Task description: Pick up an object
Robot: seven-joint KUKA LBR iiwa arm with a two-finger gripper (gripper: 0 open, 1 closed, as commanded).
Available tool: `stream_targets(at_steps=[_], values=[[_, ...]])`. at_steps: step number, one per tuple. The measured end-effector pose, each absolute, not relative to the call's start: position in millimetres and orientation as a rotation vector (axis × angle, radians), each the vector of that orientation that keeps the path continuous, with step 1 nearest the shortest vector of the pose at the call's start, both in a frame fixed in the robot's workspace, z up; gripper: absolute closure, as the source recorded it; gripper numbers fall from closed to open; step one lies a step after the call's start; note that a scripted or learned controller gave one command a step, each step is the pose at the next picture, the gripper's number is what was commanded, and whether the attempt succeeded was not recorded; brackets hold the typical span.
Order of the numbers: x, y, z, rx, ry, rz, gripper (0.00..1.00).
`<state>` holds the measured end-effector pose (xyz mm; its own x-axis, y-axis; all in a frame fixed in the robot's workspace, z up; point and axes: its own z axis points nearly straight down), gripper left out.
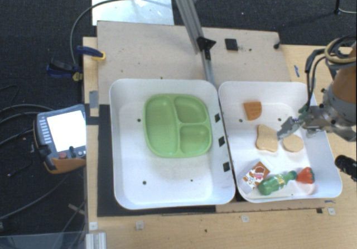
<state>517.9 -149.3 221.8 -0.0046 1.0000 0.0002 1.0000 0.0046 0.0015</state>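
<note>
The bench [167,47] is a pale board carrying two shallow white bins side by side. The left bin [128,186] holds a light green divided plate [178,125], three compartments, lying flat in the upper middle part of the bin.

The right bin [326,181] holds the small items. The grey arm [341,97] comes in from the right, above the bin's right rim, and its gripper [291,126] hangs low over the middle of the bin. From where I stand I cannot tell how its jaws are set, and nothing shows between them.

Just below the gripper lie two tan pieces like toy bread or biscuit: the larger tan piece [266,138] to its left, the smaller round tan piece [293,143] right under it. An orange-brown wedge [252,110] sits apart, toward the bin's upper left.

Along the bottom edge lie a green bottle [275,182] on its side, a small printed carton [256,175] just left of it, and a red toy vegetable [305,175] at its right end.
</note>
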Motion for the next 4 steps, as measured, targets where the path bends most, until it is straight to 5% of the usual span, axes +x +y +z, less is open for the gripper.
stream_targets(at_steps=[3,4], values=[[521.5,-147.7,87.9,2.217,2.220,0.006,0.00],[523.9,-147.1,100.1,2.212,2.218,0.013,1.00]])
